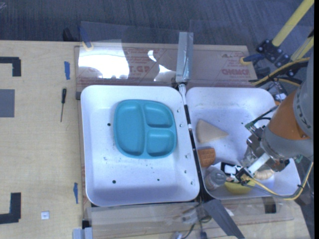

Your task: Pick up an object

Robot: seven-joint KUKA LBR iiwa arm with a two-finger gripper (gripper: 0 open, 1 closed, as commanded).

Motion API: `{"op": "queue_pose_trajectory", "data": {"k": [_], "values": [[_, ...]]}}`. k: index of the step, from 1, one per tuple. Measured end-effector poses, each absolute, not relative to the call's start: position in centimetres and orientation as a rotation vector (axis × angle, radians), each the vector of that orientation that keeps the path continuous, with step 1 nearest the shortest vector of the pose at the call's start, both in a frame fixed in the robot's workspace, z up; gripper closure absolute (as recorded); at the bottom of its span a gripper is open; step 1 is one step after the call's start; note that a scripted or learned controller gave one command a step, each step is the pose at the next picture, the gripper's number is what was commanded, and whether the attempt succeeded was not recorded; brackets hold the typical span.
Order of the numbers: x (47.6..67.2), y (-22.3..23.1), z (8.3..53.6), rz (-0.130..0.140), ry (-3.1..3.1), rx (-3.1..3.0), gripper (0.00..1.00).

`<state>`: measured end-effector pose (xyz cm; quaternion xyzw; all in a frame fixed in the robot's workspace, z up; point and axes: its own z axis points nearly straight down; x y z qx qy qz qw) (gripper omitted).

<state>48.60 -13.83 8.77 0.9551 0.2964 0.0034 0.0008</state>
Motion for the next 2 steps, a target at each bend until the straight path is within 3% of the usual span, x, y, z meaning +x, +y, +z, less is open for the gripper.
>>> {"op": "queue_pose_trajectory", "data": {"k": [1,2], "values": [[48.3,-14.0,8.8,0.013,0.377,3.118,1.0],[51.2,-7.1,18.8,0.013,0.348,3.127,1.0]]}}
